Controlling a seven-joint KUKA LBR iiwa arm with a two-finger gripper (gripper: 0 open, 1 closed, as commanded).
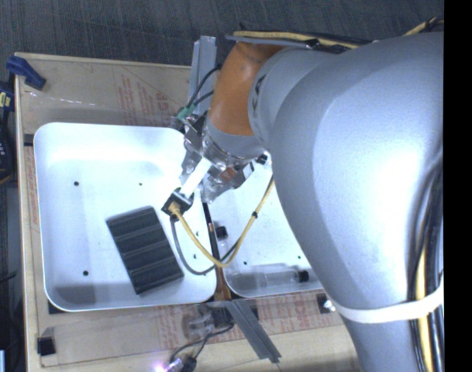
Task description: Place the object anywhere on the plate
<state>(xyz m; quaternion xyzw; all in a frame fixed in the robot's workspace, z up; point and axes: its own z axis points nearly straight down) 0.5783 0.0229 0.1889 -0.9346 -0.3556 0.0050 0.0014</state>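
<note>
Our gripper (208, 178) hangs over the right rim of the left bin (57, 153) — spread or pressed together, we cannot tell. A dark ribbed block (144, 249) lies flat in that bin, near its lower edge.

The dark ribbed slab (145, 249) is a flat, dark grey rectangle crossed by about 4 raised bands that run across its short width. It lies flat on the floor of the left bin (65, 153), 1 of 2 white bins, in the near half. It is turned at a slant, with its lower end close to the front wall. The clear tube (270, 273) has a black cap at its right end. It lies on its side in the right bin (259, 291), just beside the front wall.
</note>
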